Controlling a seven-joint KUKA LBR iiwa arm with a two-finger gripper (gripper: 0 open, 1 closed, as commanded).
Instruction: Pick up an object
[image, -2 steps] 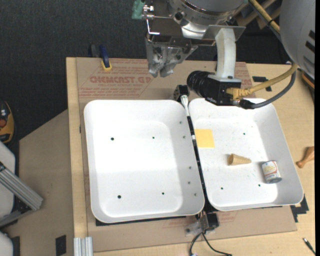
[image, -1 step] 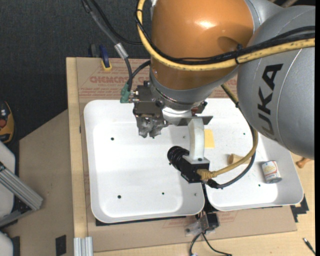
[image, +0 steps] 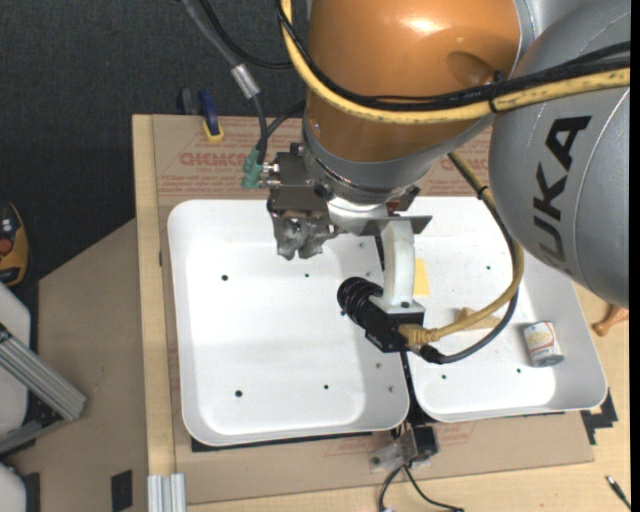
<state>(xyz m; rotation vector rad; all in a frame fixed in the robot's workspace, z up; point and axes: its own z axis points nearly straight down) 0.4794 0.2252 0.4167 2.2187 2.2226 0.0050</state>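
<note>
A small silver and white can (image: 541, 343) lies in the right bin (image: 560, 395) near its right edge. A flat yellow object (image: 421, 277) shows at the left side of that bin, partly hidden behind a white bracket on the arm. My gripper (image: 298, 240) hangs over the back of the left bin (image: 250, 400), near its far rim, well to the left of both objects. Nothing shows in it.
The grey and orange arm covers the upper middle and right of the view. A black cylinder (image: 368, 315) with a tan cable (image: 480, 318) hangs from the wrist over the seam between the bins. The cardboard bench edge (image: 150, 300) runs around the bins.
</note>
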